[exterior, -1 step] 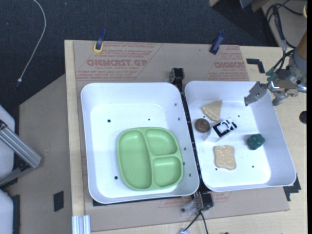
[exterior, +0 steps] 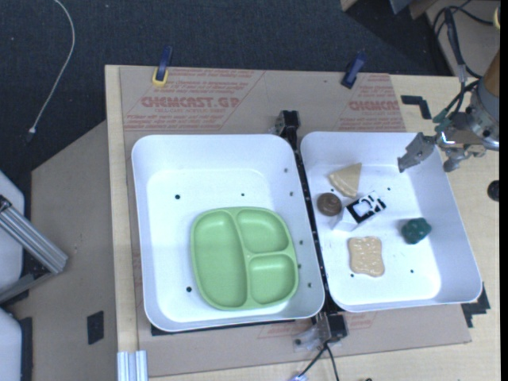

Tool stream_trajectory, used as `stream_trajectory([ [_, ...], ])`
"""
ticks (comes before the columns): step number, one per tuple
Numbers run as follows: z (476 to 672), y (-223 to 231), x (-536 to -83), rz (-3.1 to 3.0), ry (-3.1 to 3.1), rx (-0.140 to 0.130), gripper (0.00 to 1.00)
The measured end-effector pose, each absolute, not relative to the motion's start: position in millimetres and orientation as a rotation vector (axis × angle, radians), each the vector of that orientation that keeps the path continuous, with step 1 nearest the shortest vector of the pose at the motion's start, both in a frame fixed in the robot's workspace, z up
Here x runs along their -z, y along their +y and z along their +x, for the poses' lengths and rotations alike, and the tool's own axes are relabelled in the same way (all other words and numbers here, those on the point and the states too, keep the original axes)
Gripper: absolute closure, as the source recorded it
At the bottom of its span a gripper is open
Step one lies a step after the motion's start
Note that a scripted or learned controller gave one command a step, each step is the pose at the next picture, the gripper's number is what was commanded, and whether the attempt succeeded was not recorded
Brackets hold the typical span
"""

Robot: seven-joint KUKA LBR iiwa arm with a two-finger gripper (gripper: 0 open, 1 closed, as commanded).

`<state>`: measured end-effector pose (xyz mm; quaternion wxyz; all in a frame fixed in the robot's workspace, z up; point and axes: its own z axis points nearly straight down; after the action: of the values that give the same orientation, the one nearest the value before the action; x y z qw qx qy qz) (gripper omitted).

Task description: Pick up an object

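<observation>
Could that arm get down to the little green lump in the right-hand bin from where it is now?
Probably yes. The gripper sits over the right bin's far edge, and the green lump lies apart from the other pieces, nothing above it.

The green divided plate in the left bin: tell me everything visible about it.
The green divided plate is pale green, matte like plastic, a rounded square with three compartments: one long section on its left, two smaller ones on its right. It lies flat and right side up on the floor of the left bin, toward the near right corner, slightly rotated. Its compartments hold nothing.
</observation>
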<state>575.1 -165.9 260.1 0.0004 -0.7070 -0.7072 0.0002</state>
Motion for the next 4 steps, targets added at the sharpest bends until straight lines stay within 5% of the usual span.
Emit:
stream_trajectory([
  [3,563.2,-179,-129,-2.219,-2.217,-0.003,0.00],
  [4,564.6,-179,-142,-2.223,-2.223,0.001,1.00],
])
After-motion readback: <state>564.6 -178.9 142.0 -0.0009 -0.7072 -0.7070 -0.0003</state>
